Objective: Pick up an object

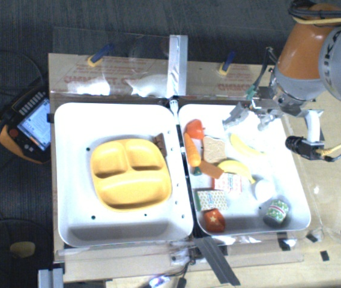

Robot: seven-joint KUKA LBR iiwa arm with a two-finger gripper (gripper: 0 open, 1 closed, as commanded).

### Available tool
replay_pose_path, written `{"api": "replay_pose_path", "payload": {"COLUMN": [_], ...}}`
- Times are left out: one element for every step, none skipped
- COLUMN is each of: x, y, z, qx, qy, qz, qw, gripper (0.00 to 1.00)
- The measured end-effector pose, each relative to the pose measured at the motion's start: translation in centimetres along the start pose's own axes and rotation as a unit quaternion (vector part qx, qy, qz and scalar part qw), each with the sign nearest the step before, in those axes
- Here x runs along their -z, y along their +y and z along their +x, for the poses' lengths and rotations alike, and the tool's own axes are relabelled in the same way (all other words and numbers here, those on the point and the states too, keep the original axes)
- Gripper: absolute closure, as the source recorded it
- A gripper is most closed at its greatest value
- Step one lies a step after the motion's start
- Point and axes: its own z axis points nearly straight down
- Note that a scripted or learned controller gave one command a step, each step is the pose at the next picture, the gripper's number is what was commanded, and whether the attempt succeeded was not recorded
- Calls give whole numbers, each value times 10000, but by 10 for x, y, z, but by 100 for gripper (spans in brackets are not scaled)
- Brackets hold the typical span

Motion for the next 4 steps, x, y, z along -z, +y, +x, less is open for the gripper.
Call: {"api": "replay_pose_path", "payload": {"x": [-118,-119,-141,-141], "y": [7,7,33,-10], "z": [-31,-31,-62,-46], "qx": [-891,-891,123,71], "qy": [-16,-16,-22,-28], "qz": [-59,-59,-64,-80], "qw": [9960,9960,9999,9999], "gripper": [0,0,0,0]}}
